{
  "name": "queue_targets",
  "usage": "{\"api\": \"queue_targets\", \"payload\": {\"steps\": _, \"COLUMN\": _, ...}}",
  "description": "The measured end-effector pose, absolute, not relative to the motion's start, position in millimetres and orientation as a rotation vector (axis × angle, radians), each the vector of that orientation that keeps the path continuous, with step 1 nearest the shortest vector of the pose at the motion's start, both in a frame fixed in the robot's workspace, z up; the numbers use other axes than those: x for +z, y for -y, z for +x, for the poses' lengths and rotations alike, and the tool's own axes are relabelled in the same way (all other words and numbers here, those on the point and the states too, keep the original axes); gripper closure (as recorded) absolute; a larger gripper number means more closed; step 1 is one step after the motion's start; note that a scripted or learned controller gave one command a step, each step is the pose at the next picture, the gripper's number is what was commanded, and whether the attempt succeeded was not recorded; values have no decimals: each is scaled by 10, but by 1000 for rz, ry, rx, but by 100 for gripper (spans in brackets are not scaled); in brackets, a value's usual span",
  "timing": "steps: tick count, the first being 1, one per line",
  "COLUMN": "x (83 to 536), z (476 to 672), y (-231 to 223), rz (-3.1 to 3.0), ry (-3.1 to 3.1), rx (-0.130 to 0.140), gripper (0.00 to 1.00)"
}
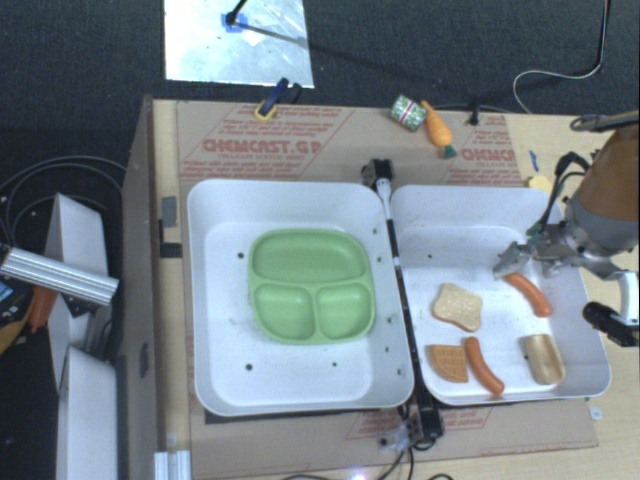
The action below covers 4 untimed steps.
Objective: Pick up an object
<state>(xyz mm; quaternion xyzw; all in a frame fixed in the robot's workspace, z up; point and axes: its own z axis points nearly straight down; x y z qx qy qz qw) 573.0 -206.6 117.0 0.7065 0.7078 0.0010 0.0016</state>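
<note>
The right bin [470, 223] holds several toy foods. An orange-red sausage [528, 294] lies near its right side, with a toast slice [458, 307] to its left. Along the front are a brown waffle square [448, 362], a second sausage [484, 366] and a tan bread roll [541, 357]. My gripper [518, 257] hangs low over the right bin, just above and left of the upper sausage's end. The view shows nothing held in it.
A green divided plate [311, 284] lies in the left bin [215, 268]. A toy carrot [438, 128] and a small can [407, 112] rest on the cardboard behind the bins. The arm's orange band [610, 183] sits over the right bin's far right edge.
</note>
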Motion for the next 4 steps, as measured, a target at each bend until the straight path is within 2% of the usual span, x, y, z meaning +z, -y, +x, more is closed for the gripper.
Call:
{"api": "queue_targets", "payload": {"steps": 1, "x": 841, "z": 5811, "y": 2060, "rz": 2216, "ry": -2226, "rx": 0, "gripper": 0}}
{"api": "queue_targets", "payload": {"steps": 2, "x": 954, "z": 5824, "y": 2062, "rz": 2212, "ry": -2226, "rx": 4, "gripper": 100}}
{"api": "queue_targets", "payload": {"steps": 3, "x": 953, "z": 5823, "y": 2062, "rz": 2212, "ry": -2226, "rx": 4, "gripper": 0}}
{"api": "queue_targets", "payload": {"steps": 4, "x": 930, "z": 5464, "y": 2067, "rz": 2220, "ry": -2221, "rx": 0, "gripper": 0}}
